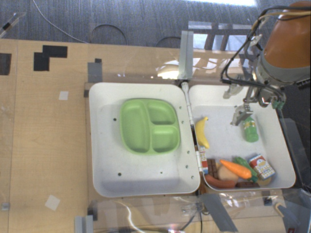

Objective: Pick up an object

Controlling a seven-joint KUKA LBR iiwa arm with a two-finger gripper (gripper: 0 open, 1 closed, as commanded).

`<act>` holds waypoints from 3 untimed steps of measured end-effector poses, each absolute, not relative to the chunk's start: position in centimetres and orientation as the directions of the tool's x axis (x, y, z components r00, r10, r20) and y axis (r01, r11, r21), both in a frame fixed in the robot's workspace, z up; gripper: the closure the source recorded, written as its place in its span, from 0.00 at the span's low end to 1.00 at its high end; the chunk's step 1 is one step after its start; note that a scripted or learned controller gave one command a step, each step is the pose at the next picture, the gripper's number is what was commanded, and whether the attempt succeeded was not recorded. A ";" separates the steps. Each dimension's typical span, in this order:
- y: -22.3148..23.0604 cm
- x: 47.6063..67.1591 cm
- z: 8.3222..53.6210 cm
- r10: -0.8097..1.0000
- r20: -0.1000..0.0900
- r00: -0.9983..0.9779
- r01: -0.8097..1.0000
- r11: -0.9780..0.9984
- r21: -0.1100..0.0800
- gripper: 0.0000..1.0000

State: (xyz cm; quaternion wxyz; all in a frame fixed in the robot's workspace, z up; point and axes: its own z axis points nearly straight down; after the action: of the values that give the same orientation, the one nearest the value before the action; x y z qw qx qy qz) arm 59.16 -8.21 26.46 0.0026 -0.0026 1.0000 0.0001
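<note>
Two white bins stand side by side on the bench. The left bin [104,178] carries a green plate [148,126] with three compartments, lying flat near its middle, and nothing lies in the plate. A grey divider [188,115] runs between the bins.

In the right bin [218,108], a banana [202,132] lies just beside the left wall, upright in the view and a little curved. Along the near edge there is a small heap: a brown sausage [221,182] at the bottom, a carrot [235,169] lying across it, something dark green behind the carrot, and a small carton [262,167] with red and blue print at the right end. These things touch each other, so they look hard to take one by one.

Further right, a green bottle [250,131] stands or lies alone in the bin's middle part, apart from the heap. The gripper [241,116] hangs just above and to the left of the bottle, at the end of the arm [291,38] which comes in from the right. Whether its fingers are open or closed, I cannot tell; nothing is seen between them.

I judge that the step in hand is the approach: the arm is placed over the bin and no object is picked yet. The bottle is the nearest thing and has free space around it, so it seems the likely target. The next move probably calls for a small shift toward the bottle, then a straight descent so the fingers go on both sides of it, not on top.
</note>
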 end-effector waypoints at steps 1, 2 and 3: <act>-17.0 56.2 13.8 0.135 0.007 -0.991 0.135 0.991 0.000 0.00; -15.6 61.5 8.9 0.054 -0.014 -0.998 0.054 0.999 -0.002 0.00; -19.1 61.8 17.3 -0.242 -0.011 -0.970 -0.242 0.970 -0.005 0.00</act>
State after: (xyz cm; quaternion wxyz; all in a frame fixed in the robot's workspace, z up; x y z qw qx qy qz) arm 61.82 -19.09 17.33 0.0058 -0.1217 0.9925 -0.0019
